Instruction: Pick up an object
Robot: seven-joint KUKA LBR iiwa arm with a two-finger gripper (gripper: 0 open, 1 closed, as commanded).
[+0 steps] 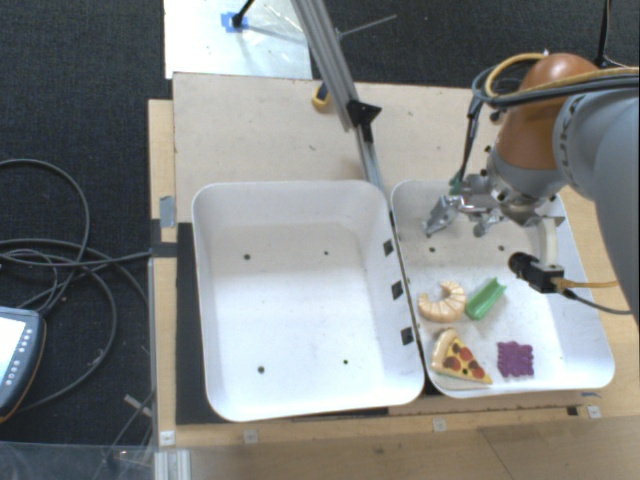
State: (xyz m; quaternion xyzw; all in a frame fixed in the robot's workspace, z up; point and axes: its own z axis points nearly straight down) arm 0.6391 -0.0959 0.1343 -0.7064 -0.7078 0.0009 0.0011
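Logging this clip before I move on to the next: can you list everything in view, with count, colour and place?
bins: 2, white, side by side on the bench
croissant: 1, tan, right bin, middle
green piece: 1, green, right bin, just right of the croissant
pizza slice: 1, orange and yellow, right bin, near front edge
purple piece: 1, purple, right bin, right of the pizza slice
tablet: 1, dark, on the floor at far left
cables: several, black, on the floor left of the bench
arm: 1, grey with orange band, reaching in from the right
gripper: 1, metal, over the back of the right bin
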